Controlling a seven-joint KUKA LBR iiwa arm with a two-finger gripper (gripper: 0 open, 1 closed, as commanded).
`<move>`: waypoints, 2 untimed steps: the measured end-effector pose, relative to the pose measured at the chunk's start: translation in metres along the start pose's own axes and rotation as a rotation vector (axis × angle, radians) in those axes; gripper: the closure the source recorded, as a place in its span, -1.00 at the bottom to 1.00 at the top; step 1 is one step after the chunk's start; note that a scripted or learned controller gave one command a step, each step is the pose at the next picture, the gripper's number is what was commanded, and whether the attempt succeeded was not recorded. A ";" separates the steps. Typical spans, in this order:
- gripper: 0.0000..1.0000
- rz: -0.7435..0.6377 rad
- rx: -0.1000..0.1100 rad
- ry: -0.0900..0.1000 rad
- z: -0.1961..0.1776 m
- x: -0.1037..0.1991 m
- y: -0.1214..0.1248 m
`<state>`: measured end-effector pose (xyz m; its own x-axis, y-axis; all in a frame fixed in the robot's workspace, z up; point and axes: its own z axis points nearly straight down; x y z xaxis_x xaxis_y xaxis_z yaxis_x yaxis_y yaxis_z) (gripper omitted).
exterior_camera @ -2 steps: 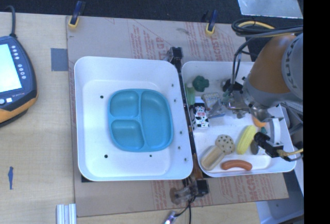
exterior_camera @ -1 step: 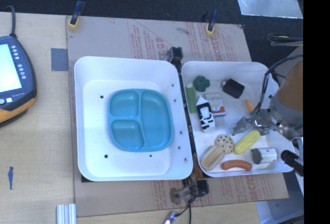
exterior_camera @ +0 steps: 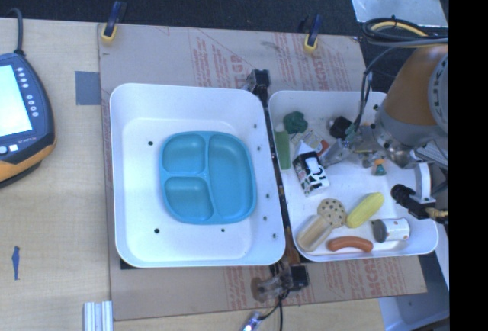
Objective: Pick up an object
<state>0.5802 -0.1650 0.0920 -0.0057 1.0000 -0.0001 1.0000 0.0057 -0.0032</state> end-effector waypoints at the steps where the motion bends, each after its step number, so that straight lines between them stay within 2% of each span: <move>1: -1.00 0.001 0.003 0.000 0.000 0.063 0.076; 2: -1.00 -0.001 0.001 0.012 -0.001 -0.030 0.048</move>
